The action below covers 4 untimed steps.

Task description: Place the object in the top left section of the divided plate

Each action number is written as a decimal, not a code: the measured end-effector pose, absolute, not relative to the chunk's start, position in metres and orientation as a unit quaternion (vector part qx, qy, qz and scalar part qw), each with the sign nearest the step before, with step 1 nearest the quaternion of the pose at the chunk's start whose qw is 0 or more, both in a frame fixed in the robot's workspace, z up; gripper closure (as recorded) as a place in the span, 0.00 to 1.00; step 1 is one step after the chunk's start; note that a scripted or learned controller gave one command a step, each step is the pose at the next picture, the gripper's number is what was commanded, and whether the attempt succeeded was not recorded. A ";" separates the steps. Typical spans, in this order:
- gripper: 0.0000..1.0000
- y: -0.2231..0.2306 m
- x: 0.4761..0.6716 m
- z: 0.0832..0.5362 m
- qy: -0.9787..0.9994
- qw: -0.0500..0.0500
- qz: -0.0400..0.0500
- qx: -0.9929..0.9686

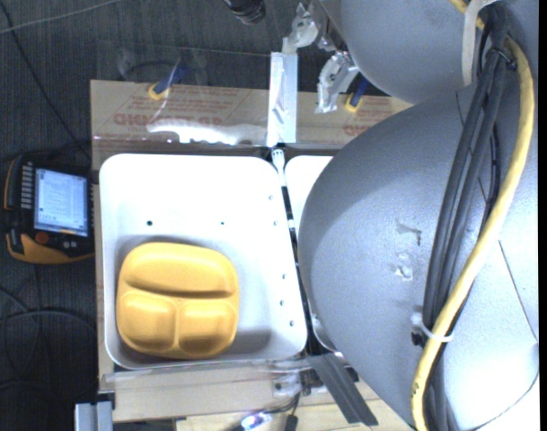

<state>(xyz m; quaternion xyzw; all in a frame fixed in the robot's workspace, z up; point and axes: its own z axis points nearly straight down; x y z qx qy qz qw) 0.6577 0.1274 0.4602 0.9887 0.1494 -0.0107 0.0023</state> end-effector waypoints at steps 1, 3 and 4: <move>1.00 0.129 0.658 0.468 0.156 0.004 -0.012 0.988; 1.00 0.004 0.644 0.433 0.118 0.002 -0.003 0.993; 1.00 0.012 0.661 0.433 0.130 0.002 -0.002 0.991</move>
